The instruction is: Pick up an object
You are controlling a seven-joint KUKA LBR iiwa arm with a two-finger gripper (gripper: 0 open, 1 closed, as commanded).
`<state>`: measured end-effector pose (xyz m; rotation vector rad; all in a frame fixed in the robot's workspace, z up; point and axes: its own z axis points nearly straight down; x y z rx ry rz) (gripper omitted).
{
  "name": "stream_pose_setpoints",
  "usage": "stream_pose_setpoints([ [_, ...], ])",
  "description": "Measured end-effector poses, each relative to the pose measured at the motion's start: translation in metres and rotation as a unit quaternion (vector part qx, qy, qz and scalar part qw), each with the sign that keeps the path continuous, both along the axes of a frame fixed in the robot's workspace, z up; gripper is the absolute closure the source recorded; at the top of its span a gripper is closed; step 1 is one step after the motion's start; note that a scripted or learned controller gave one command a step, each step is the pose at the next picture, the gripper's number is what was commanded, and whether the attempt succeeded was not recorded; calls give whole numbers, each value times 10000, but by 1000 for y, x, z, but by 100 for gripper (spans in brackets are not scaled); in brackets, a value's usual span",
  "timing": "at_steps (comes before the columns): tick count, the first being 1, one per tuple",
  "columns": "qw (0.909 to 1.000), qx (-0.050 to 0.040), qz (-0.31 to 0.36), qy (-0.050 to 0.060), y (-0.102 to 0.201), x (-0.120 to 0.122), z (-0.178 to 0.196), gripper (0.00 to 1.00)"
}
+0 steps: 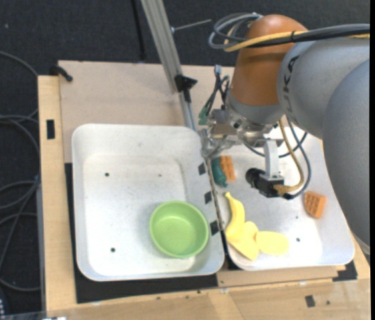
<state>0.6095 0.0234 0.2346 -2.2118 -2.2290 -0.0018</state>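
Note:
My gripper (216, 151) hangs below the orange wrist band, over the left edge of the right bin (322, 247), close to the divider between the bins. Just beneath and slightly right of it lies a small orange and teal object (226, 170). I cannot see whether the gripper touches it. A yellow banana (235, 212) lies further toward the front, with a yellow flat piece (244, 239) and a second yellow piece (272, 243) beside it. An orange block (314, 205) rests at the right of this bin. The arm hides the bin's back part.
A green bowl (178, 229) sits in the front right corner of the left bin (120, 159). A black part (262, 182) with cables hangs off the arm above the right bin. A slanted metal rail (167, 49) stands behind the bins.

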Motion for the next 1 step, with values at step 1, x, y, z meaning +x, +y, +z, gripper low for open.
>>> stream_pose_setpoints([
  [1,10000,5,5,2,53,-19,14,100],
])
